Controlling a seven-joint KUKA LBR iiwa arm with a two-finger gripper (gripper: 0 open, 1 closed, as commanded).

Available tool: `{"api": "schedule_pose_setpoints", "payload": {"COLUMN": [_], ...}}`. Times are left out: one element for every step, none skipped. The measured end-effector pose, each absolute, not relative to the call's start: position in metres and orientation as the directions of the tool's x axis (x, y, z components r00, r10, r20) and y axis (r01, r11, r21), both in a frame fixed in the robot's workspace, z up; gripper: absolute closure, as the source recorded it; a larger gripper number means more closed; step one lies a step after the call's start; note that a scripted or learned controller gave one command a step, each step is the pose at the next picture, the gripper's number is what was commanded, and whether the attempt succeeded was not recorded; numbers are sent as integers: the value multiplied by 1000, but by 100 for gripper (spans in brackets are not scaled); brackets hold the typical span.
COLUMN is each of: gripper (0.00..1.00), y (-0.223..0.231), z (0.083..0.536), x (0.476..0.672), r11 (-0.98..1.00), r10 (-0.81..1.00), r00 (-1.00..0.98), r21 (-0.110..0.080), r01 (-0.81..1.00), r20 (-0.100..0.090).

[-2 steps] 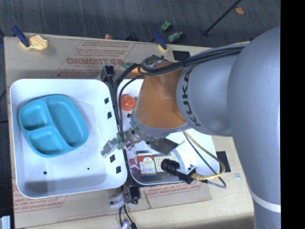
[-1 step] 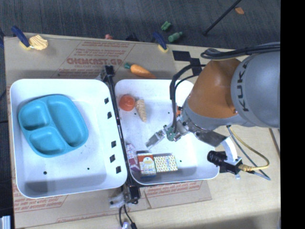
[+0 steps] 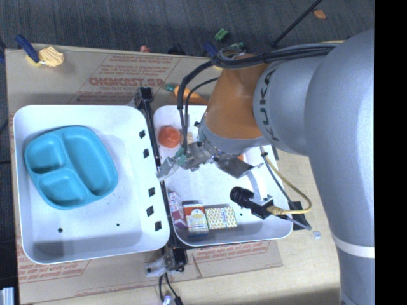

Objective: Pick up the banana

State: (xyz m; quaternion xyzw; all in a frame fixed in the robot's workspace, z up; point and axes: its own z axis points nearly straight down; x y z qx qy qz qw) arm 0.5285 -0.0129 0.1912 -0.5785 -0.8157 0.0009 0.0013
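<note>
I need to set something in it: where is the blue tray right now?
The blue tray lies in the left bin, toward its upper-left part, across the divider from the arm over the right bin.

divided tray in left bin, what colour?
Light blue; the divided tray shows clearly in the camera view.

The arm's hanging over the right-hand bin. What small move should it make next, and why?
Probably lift and draw back a little. The gripper sits low by the left wall of the right bin, near an orange ball, and the arm hides much of that bin, so a banana could lie beneath it.
</note>
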Motion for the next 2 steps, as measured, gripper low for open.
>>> {"api": "schedule_pose_setpoints", "payload": {"gripper": [0, 0], "y": [-3, -19], "z": [191, 191], "x": [533, 531], "r11": [332, 667], "r10": [943, 745], "r00": [-332, -667], "r21": [-2, -3], "r01": [943, 745], "r20": [0, 2]}}
